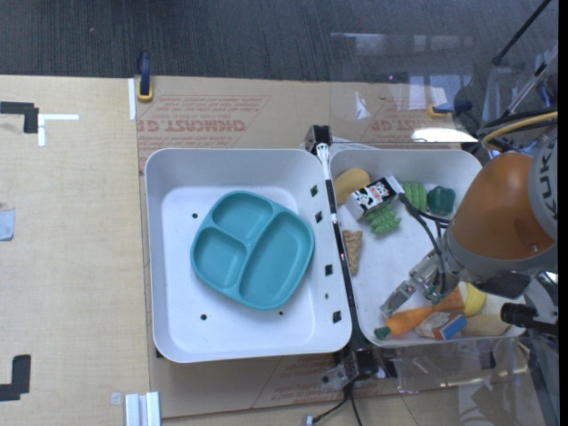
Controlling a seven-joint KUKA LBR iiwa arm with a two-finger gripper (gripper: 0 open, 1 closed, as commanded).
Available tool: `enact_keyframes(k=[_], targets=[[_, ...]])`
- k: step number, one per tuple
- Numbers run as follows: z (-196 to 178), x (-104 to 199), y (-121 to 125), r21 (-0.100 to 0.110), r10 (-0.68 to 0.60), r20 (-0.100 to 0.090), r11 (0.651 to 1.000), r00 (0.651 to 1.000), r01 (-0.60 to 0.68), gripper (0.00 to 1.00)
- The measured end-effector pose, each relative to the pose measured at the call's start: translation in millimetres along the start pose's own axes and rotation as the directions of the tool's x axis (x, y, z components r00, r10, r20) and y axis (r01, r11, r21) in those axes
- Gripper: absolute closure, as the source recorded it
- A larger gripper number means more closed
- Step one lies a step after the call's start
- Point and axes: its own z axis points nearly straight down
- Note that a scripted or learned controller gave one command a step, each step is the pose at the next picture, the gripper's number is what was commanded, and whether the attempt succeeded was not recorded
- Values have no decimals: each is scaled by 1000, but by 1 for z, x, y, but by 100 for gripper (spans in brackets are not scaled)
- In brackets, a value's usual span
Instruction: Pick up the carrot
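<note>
From above, the carrot (417,319) lies near the front edge of the right bin (373,264), its long axis running left to right, green tip leftward. The pincer (404,293) hangs just behind it, open around nothing. A teal plate (253,249) fills the left bin (169,264) on the tan surface (62,256)

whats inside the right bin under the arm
The right bin holds a carrot near its front wall, just below the hand. The arm covers the bin's right part, so anything under it is hidden.
</note>
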Motion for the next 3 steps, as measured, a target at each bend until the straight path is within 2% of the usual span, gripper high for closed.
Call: enact_keyframes(k=[1,2,3], targets=[[-9,-2,1,-3,5,4,1000,1000,-5,100],[-9,-2,1,-3,6,4,1000,1000,-6,0],[1,9,8,0,101,-1,995,995,-101,0]])
